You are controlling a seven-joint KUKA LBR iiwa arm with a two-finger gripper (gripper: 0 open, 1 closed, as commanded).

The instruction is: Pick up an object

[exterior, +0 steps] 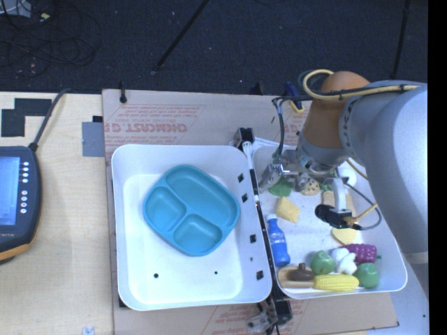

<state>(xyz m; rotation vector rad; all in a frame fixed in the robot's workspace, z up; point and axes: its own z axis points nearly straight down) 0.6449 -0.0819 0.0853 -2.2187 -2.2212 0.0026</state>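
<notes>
The gripper (297, 180) hangs low in the right bin (391, 285), a green toy (281, 188) just beside its tip, cheese wedge (287, 209) just below; you cannot tell its grip (wrist blocks it). Reach stage, you next need a clean closure

You can read red print on the cardboard (174, 121) under the bins, upside down, roughly "CHEMCAST GP". More red print sits at its bottom edge, too small to read. The pendant (12, 194) screen is unreadable.
</notes>
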